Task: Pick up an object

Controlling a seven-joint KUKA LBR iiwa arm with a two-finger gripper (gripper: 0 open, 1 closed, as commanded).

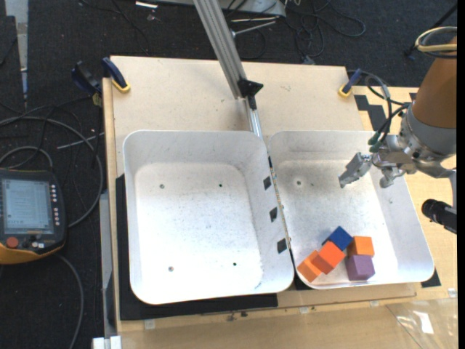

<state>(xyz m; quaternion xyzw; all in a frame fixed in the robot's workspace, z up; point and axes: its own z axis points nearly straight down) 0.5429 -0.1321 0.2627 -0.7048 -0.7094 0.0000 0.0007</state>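
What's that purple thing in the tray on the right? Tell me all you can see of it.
The purple block is a small cube-like piece with a matte, even surface. It sits near the front edge of the right bin, at the right end of a huddle of blocks. An orange block lies just behind it, seemingly touching, with a blue block close by. The gripper is well away from it.

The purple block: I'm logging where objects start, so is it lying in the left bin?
No, the purple block lies in the right bin, near its front edge beside the orange and blue blocks.
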